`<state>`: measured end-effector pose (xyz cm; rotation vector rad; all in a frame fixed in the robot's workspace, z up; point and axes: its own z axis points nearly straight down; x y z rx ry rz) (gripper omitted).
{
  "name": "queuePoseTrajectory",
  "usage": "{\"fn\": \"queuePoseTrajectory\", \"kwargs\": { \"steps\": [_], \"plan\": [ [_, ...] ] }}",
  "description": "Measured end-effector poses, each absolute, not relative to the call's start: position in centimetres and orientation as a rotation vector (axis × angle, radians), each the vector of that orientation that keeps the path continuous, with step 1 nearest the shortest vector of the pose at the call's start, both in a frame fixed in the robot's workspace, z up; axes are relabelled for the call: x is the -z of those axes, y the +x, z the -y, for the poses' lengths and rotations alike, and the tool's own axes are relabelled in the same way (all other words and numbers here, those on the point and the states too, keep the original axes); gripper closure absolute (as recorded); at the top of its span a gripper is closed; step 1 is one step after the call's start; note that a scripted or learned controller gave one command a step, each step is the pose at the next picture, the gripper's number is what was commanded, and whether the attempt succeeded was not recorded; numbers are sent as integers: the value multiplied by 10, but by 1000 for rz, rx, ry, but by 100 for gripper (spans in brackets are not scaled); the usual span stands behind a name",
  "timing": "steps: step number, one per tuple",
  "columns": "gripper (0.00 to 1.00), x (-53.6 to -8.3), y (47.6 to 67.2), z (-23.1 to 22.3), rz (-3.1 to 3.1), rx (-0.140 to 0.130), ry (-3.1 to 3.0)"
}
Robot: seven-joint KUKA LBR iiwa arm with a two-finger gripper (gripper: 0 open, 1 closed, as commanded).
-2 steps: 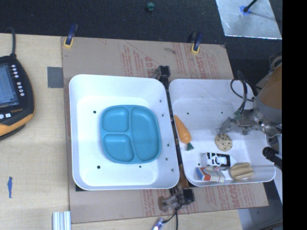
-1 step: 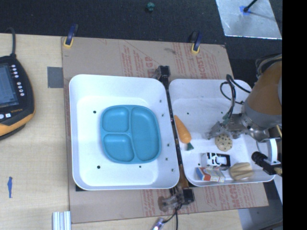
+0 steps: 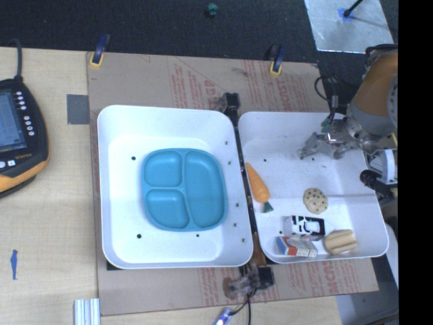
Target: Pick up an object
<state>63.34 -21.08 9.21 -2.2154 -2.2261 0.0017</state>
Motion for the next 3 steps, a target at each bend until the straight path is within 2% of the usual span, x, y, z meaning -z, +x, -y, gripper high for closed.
{"fn": "queuePoseTrajectory", "kwargs": {
  "steps": [1, 2, 3],
  "plan": [
    [0, -127, 586, 185, 2224, -3, -2216],
    [0, -145, 530, 178, 2226, -4, -2214],
    [0, -91, 532, 172, 2225, -6, -2213]
  ]
}}
